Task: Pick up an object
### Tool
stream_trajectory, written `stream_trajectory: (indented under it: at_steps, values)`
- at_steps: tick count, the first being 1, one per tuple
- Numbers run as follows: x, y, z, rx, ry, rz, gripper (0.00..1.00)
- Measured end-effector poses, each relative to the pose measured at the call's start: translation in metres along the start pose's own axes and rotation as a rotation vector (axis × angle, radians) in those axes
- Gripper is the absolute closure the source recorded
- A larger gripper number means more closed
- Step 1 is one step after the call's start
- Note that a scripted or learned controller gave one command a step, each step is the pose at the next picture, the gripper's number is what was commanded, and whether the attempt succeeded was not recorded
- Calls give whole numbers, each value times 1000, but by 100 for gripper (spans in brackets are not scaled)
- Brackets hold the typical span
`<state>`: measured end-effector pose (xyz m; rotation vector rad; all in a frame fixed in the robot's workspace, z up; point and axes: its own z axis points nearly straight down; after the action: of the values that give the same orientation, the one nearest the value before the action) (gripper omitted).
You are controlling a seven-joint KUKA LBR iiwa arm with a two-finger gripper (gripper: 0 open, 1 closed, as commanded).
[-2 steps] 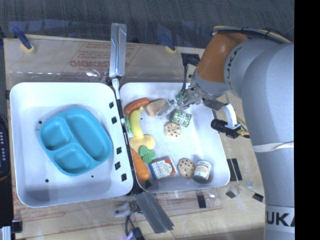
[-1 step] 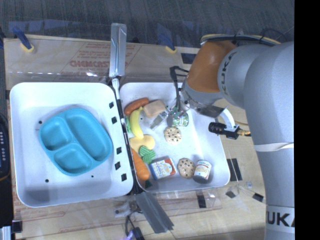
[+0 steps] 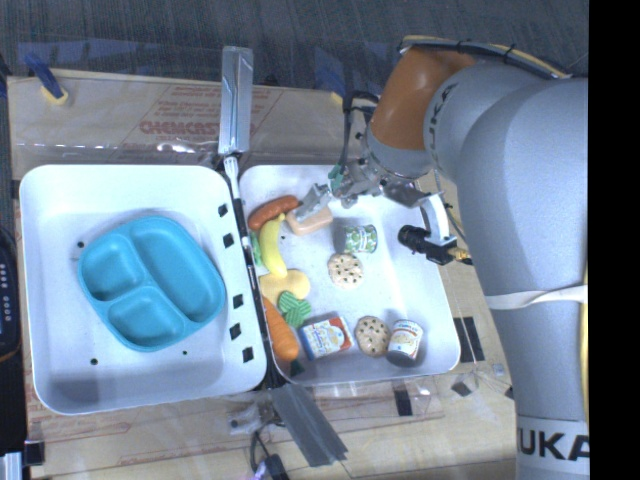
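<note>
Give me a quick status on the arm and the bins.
Gripper low in right bin, at tan block beside hot dog. Nothing seen held. Banana, cookies, cans crowd close. Blue tray alone in left bin.

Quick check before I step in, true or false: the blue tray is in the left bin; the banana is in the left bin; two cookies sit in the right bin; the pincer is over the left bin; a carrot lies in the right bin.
1. The blue tray is in the left bin. True.
2. The banana is in the left bin. False: it lies in the right bin.
3. Two cookies sit in the right bin. True.
4. The pincer is over the left bin. False: it is over the right bin's far end.
5. A carrot lies in the right bin. True.
</note>
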<state>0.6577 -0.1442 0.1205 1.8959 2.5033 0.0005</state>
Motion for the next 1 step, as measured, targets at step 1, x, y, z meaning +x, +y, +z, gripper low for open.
stream_trajectory:
  at_steps: [1]
  values:
    - [20, -43, -24, 2, 2, -101, 0]
